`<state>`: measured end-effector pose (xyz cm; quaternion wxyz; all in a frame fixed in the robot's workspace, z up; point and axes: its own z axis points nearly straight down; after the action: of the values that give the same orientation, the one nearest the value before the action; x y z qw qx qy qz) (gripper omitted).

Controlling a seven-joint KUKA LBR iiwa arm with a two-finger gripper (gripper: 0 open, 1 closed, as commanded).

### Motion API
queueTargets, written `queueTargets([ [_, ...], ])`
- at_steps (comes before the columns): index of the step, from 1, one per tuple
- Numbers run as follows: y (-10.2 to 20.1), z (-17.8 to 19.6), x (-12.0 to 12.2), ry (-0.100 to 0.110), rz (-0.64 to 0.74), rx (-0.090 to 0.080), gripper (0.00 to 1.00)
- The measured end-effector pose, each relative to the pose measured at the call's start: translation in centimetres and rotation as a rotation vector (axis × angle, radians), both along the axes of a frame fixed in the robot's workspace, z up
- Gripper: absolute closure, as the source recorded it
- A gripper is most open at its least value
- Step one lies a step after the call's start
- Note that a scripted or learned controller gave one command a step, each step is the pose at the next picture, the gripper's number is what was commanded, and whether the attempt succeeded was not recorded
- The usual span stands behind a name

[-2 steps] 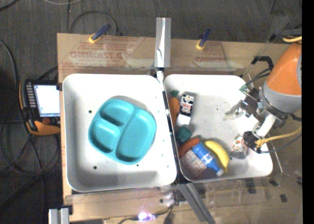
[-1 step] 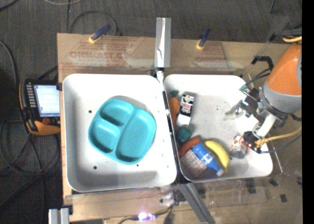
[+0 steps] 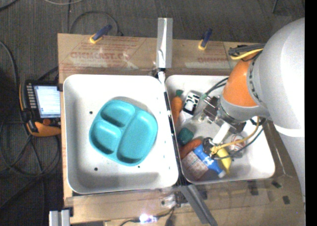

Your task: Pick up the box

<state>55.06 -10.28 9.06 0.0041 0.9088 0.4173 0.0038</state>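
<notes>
Box [image 3: 197,163] lies at 6 o'clock in right bin [image 3: 257,170], fingers [image 3: 214,146] just above; grip unclear.

A divided plate [image 3: 124,132] is seen lying in the left bin [image 3: 74,170]. In the right bin [image 3: 265,168], a box [image 3: 195,163] is set at the near wall, with the gripper [image 3: 210,145] just behind it.
</notes>
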Motion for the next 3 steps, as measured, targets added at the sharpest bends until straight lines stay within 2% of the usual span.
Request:
queueTargets([
  [1, -11.6, 13.7, -2.4, 0.014, -0.176, 0.002, 0.0],
  [2, -6.6, 3.3, 0.5, 0.014, -0.181, 0.004, 0.0],
  [3, -9.4, 0.7, 6.1, 0.015, -0.297, 0.003, 0.0],
])
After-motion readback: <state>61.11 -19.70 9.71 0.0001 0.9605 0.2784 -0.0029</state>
